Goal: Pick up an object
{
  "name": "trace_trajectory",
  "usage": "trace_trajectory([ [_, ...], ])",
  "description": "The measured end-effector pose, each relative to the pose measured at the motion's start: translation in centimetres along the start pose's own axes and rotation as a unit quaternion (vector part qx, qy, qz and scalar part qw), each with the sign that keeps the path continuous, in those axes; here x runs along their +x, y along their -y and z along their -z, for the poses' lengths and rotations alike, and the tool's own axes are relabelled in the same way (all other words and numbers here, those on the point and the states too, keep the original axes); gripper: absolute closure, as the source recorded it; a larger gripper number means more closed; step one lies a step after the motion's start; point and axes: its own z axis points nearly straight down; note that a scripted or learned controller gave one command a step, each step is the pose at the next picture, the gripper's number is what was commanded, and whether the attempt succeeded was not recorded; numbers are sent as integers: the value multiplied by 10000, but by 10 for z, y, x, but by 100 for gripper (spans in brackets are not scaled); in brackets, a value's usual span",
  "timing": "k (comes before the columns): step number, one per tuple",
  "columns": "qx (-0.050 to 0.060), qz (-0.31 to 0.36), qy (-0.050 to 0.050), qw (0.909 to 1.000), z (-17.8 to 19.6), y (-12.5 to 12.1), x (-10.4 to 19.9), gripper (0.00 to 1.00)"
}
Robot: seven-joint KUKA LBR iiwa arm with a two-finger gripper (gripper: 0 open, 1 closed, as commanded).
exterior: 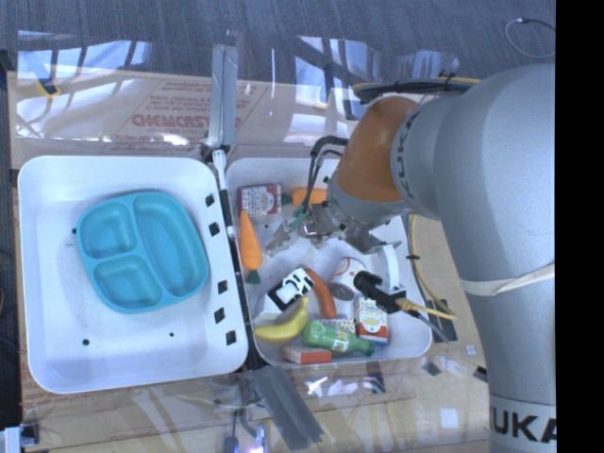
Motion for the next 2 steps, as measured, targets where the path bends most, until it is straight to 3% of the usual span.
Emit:
trace_trajectory([
  [1, 12, -522, -9, 9986, -2, 52, 3, 0],
  [2, 31, -504, -9, 9987, 6, 52, 2, 100],
])
